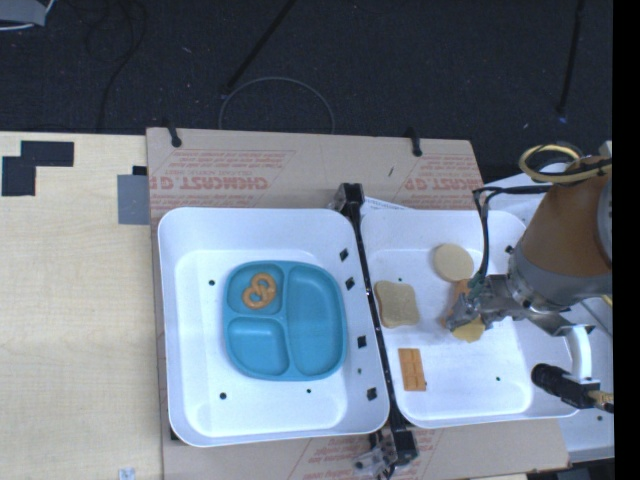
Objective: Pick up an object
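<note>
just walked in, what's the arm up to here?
The arm's gripper is down in the right bin, right at a small yellow piece; whether it has hold of it isn't clear. A slice of bread, a round cracker and an orange wafer lie nearby. The left bin holds a blue divided tray with a pretzel.

Two shallow white bins side by side on the surface. Left bin: blue three-compartment plastic tray in the middle, orange pretzel in its rear-left compartment. Right bin: tan bread slice at left, round beige cracker behind-right of it, orange rectangular wafer in front. End effector right of the bread, touching a small yellow piece.
</note>
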### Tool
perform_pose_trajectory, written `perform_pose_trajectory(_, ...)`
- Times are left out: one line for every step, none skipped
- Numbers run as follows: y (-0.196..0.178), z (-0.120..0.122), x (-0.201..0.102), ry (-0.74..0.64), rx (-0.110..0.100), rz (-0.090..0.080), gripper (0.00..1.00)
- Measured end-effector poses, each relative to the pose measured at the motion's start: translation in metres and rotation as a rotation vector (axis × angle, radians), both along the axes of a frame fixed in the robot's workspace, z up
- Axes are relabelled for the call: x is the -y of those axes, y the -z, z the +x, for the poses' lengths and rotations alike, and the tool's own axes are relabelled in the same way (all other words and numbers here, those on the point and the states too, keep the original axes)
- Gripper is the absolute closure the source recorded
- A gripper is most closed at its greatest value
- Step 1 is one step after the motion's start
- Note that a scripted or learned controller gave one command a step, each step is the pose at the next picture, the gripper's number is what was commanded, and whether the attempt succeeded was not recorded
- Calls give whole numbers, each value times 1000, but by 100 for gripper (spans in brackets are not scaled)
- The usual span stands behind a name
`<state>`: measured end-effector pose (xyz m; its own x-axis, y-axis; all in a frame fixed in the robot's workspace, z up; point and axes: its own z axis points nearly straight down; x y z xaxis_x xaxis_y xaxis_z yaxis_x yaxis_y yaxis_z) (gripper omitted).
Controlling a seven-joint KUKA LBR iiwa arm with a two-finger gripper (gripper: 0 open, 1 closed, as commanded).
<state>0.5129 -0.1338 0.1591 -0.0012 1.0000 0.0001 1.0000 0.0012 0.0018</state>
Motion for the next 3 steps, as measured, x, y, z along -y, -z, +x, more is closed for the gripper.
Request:
perform_pose_trajectory(-47, -4, -8, 0, -1, 0, 100)
perform_pose_trajectory(-70, -4, -7, 0, -2, 0, 100)
perform_pose_trajectory(-79, 8, -62, -4, -4, 2, 100)
